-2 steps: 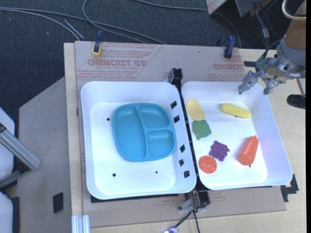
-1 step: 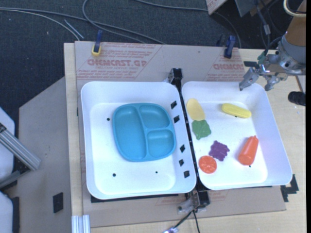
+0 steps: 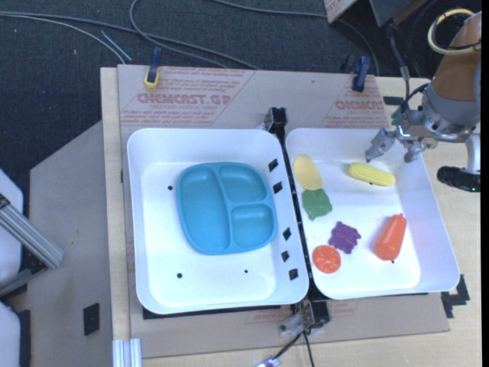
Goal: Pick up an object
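Note:
My gripper [image 3: 393,151] hangs over the far right part of the right bin [image 3: 432,212], open, with nothing between its fingers. Just below and to its left lies a yellow corn cob [image 3: 372,174]. A pale yellow piece [image 3: 308,172] lies at the bin's far left, with a green broccoli piece [image 3: 316,203] just in front of it. A purple grape bunch [image 3: 345,236] and a red-orange tomato [image 3: 327,259] sit toward the front. An orange carrot [image 3: 390,236] lies at the right.
The left bin [image 3: 145,205] holds a blue divided plate [image 3: 226,206]. A black divider with clips [image 3: 286,205] runs between the bins. Two clamps [image 3: 153,73] [image 3: 360,75] hold the cardboard at the back. Cables lie on the dark floor behind.

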You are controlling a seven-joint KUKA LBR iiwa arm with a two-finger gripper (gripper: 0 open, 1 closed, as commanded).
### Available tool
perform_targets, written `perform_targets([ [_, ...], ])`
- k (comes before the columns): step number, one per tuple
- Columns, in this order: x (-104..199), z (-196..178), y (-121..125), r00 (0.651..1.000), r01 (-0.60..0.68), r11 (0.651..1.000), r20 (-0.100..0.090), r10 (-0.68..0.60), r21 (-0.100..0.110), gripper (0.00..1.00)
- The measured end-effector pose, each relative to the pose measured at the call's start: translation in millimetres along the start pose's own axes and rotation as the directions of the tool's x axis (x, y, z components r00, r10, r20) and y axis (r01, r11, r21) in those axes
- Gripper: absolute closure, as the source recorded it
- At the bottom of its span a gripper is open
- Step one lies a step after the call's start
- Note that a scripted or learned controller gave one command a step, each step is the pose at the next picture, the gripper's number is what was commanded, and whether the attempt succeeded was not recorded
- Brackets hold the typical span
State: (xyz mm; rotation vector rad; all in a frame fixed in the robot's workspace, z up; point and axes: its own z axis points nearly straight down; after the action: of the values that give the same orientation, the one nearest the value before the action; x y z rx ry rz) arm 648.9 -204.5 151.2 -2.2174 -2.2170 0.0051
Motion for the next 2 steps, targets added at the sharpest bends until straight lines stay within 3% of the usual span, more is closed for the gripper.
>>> perform_targets([
  [1, 6.5, 62.0, -1.2, 1.0, 0.002, 1.0, -0.001, -0.002, 0.0, 0.0],
  [2, 7.1, 66.0, -0.8, 1.0, 0.002, 1.0, 0.001, -0.002, -0.004, 0.0],
])
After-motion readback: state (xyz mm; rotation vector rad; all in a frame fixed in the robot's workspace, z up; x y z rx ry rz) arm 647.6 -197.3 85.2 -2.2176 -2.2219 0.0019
